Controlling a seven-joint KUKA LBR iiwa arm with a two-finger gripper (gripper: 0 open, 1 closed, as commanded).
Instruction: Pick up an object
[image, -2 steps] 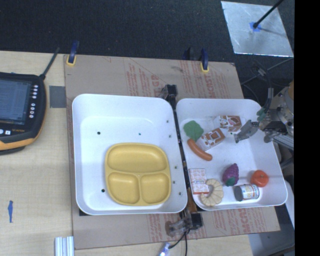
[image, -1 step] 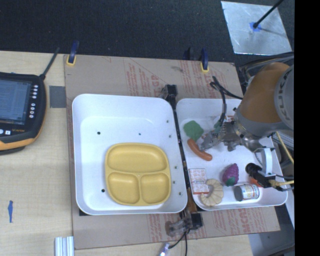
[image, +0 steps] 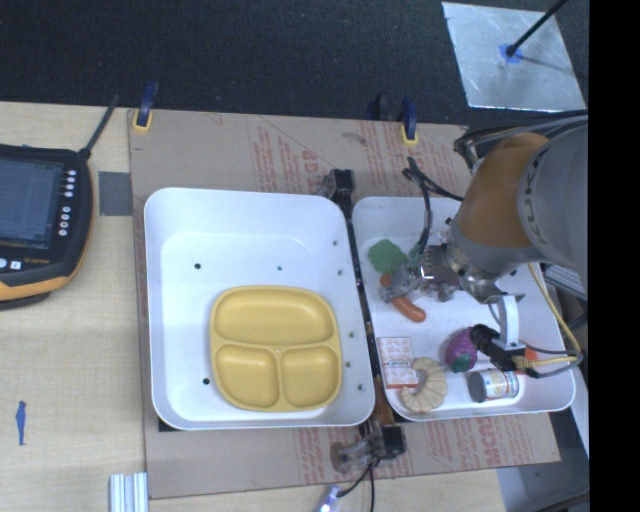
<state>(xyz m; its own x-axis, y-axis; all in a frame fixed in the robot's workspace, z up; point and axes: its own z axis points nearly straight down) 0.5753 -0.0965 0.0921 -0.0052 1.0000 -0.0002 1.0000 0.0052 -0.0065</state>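
My gripper (image: 403, 285) reaches down into the right bin (image: 381, 216), its fingers low among the objects at the bin's left side. Right under the fingertips lies an orange carrot-like piece (image: 410, 310), and a green object (image: 385, 255) sits just behind them. Nearer the front lie a purple and green object (image: 461, 347), a small white bottle with a dark cap (image: 494, 385), a beige ring-shaped piece (image: 424, 386) and a small red-printed packet (image: 397, 361). The wrist hides whether anything sits between the fingers.
The left bin (image: 180, 225) holds a yellow three-compartment tray (image: 276, 347). A tablet-like pendant (image: 40, 220) lies on the bench at far left. Cables run along the arm over the right bin's far right side.
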